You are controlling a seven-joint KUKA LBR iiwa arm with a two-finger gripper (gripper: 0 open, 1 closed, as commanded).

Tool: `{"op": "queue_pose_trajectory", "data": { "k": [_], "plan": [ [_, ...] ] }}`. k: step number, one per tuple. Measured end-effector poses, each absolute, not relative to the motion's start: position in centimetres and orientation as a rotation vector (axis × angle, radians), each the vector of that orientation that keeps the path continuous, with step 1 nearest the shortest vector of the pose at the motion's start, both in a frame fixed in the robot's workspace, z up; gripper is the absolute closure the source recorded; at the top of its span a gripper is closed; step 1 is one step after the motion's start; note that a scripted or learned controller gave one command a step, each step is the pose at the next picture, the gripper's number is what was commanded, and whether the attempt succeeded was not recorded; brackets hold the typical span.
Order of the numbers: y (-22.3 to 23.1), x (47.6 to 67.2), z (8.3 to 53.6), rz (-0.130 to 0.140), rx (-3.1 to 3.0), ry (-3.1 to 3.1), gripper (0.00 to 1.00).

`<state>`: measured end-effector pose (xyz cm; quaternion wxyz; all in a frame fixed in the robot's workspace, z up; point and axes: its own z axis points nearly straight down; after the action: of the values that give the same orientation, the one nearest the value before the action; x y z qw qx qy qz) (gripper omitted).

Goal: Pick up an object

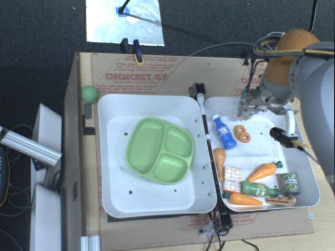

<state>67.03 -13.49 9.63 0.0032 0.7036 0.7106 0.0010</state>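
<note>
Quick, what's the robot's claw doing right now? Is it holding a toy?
Gripper: low over the far end of the right bin, holding nothing I can see; open or closed cannot be told.

A green ball (89, 93) sits on the brown bench (157, 72) by the left bin's corner. A blue clamp (137, 52) grips the bench's far edge. A shiny sheet (124, 14) lies on the dark floor.

The right bin (309, 184) has bare floor in its middle. Toys crowd from 6 to 9 o'clock: carrots (261, 171), bottle (223, 132).
</note>
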Motion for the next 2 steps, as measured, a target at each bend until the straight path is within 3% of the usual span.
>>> {"op": "queue_pose_trajectory", "data": {
  "k": [1, 2],
  "plan": [
    [-13.5, 67.0, 9.6, 0.003, 2.205, 2.229, 0.00],
    [-18.5, 57.0, 8.4, -0.002, 2.221, 2.221, 0.00]
  ]
}}
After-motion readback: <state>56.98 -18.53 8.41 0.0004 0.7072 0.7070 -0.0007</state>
